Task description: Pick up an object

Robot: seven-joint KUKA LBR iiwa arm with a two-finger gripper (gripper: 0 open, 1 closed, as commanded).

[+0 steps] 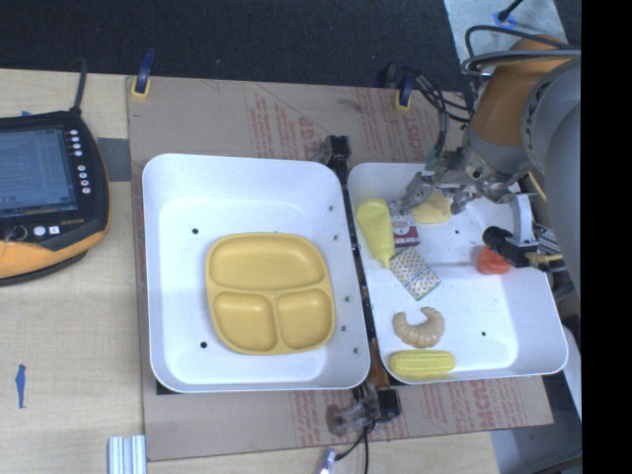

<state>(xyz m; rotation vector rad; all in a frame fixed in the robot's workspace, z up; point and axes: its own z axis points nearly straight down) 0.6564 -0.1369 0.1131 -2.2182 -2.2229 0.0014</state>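
My gripper [437,188]: it hung over the upper part of the right bin [513,349], at the frame's upper right; I could not tell its state.
Nearest object: a pale yellow piece [432,211] lay just below my gripper; contact unclear.
Right bin count: one yellow bottle [375,229], one small red-and-white packet [404,231], one patterned packet [416,274], one croissant [420,327], one corn cob [423,364], one orange-red object [493,261].
Left bin [178,265]: one yellow divided plate [270,291].
Table [59,363]: one tablet [44,191] at the left edge.

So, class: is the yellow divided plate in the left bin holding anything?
Empty. The yellow divided plate lies flat in the left bin, all three compartments bare.
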